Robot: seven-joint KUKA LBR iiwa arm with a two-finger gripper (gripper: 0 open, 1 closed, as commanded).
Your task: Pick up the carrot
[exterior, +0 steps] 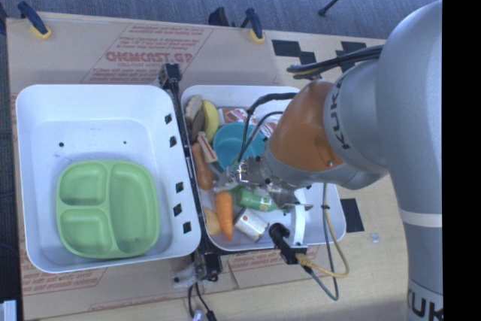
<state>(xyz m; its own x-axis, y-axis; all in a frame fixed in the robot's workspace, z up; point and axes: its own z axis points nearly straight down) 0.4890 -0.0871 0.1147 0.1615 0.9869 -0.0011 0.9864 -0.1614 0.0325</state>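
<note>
So the arm (353, 124) was hunched low over the right bin (334, 225), and the gripper (239, 175) sat down among the clutter, just above and a touch to the right of the carrot (224, 209). I honestly couldn't tell if the pincer was apart or together, since the wrist and all the junk around it hid that. The carrot was lying on the bin floor toward the near-left part of that bin, close to the divider wall, with a green bottle (255, 200) just to its right and a small white cup (250, 224) beside its lower end. Its long axis ran roughly up-down in the view, fat end up toward the gripper, thin end pointing down at the front rim. Looked to me like the reach/approach step, nothing lifted yet. Next move probably needed the gripper shifted down over the carrot's middle and turned so it closes across the narrow width, without snagging the bottle. The green divided plate (109, 208) sat in the left bin (45, 109).
</note>
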